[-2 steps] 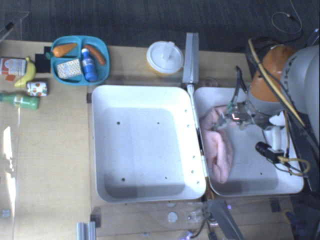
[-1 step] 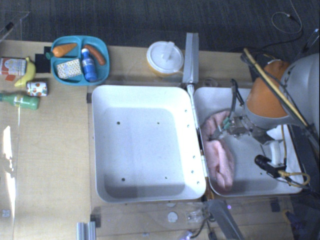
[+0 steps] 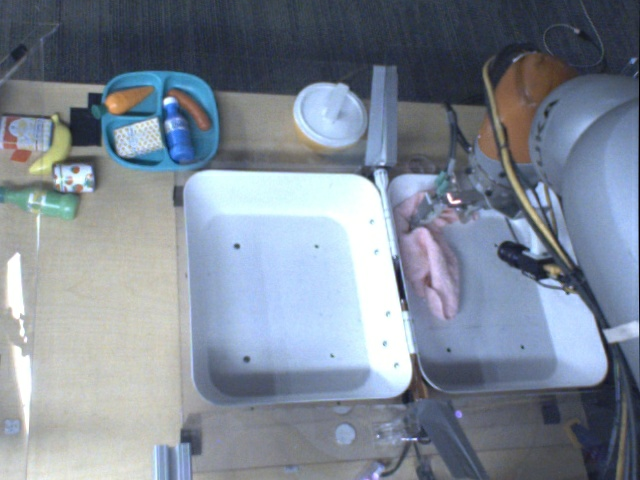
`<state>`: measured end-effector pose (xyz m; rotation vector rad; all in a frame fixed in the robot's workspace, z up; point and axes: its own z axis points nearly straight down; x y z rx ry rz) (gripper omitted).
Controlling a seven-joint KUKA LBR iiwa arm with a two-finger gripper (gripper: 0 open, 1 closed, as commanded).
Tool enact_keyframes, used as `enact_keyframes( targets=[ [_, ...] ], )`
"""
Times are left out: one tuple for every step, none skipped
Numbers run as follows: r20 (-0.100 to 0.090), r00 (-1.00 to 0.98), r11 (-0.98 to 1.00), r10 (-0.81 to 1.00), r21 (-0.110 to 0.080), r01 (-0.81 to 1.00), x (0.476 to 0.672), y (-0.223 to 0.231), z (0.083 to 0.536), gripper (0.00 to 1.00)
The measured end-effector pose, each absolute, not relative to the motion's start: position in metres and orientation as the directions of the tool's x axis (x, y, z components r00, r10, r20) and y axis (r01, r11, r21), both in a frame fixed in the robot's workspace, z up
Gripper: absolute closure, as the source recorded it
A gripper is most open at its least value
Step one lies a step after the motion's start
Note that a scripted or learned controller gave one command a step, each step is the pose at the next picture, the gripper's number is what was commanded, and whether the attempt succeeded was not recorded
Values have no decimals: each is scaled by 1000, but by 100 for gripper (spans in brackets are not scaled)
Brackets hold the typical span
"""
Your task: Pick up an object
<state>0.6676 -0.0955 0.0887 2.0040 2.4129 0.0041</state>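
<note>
1. Cloth (image 3: 432, 268), pink and crumpled, lies in the right bin (image 3: 520, 348) against its left wall; we see its long axis running near to far.
2. Beyond it, the hand (image 3: 448, 196) hovers at the cloth's far end; we cannot tell its grip.
3. Farther off, a white lidded cup (image 3: 330, 115) stands on the table (image 3: 90, 298).

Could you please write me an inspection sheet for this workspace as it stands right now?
Surface: wooden bench bearing left bin and right bin.
Job's things: pink cloth against the right bin's left wall.
Clutter: blue tray of toy food, lidded cup, banana, can, green bottle.
Grippers: tool above the cloth's upper end; finger state unclear.
Cables: yellow and black cables along the arm.
Surroundings: dark floor.
</note>
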Motion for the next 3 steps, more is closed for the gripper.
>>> enact_keyframes(
  targets=[
    [-5,-333,333,943,12,943,632,-94,90,0],
    [0,92,-92,996,4,996,621,-64,186,0],
    [-1,-77,77,997,7,997,620,-88,96,0]
  ],
)
